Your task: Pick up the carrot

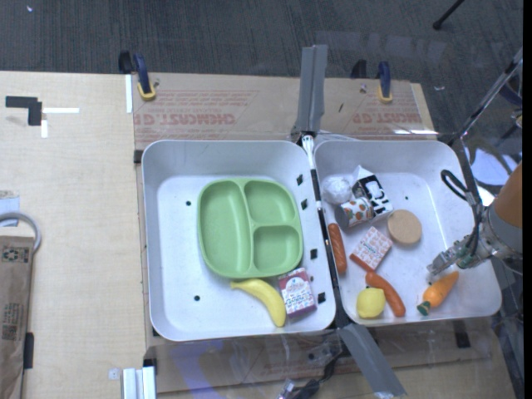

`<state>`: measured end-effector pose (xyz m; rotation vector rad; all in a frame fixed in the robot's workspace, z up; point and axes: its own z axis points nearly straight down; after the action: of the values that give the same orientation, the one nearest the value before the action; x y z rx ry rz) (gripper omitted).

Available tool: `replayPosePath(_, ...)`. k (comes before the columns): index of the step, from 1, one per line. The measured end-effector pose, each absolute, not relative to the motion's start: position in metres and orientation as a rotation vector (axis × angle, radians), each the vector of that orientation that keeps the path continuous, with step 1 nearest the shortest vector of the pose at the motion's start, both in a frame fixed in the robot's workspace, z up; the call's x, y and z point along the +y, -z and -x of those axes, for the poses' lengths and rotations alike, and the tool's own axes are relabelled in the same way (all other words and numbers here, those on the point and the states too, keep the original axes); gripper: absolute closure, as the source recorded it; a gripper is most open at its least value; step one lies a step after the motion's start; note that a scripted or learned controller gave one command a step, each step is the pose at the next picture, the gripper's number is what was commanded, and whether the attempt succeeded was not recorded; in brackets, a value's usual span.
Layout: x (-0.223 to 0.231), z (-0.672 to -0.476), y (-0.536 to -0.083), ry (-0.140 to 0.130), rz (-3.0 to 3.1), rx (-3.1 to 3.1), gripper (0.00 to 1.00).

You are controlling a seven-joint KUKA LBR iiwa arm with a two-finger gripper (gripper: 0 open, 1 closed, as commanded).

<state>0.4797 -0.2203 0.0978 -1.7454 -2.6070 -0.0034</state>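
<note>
Where wooden bench (66, 223) meets dark floor — claw (446, 260) above carrot (439, 293), spread unclear — right bin (432, 160).

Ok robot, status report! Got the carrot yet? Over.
Gripper low at right bin's right side. Carrot lies just below it on the bin floor, not held. Nothing on top of it.

Carrot (438, 293), small and orange with a green stem end, lay tilted at the lower right of the frame, stem end pointing lower left, tip pointing upper right, near the right bin's front right corner.
</note>
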Motion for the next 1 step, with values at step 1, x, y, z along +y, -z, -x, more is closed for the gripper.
replayPosePath(1,-0.2203,-0.4796,-0.0978,0.003,1.745,-2.607,0.00)
